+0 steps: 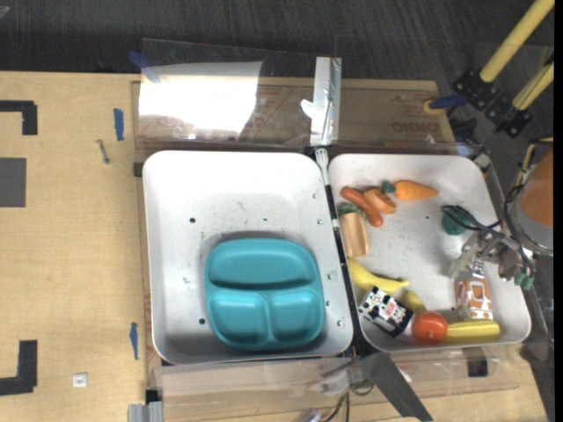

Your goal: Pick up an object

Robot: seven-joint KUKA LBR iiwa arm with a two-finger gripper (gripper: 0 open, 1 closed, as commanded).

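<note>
The right bin point(457, 167) holds several toy foods. An orange carrot point(410, 191) and a red sausage point(369, 204) lie at its far side, with a tan cylinder point(354, 233) below them. A yellow banana point(376, 280), a black-and-white spotted piece point(385, 311), a red tomato point(429, 326) and a long yellow piece point(472, 329) lie along the near side. My gripper point(486, 255) hangs low over the bin's right part, just above an orange-and-white carton point(473, 298) and beside a dark green piece point(455, 220). Nothing is visibly held in it.
The left bin point(176, 200) bears a teal divided plate point(262, 292). The arm's orange band point(538, 202) shows at the right edge above the right bin's wall. A clear plastic sheet point(202, 104) and a metal divider point(325, 102) stand behind the bins.
</note>
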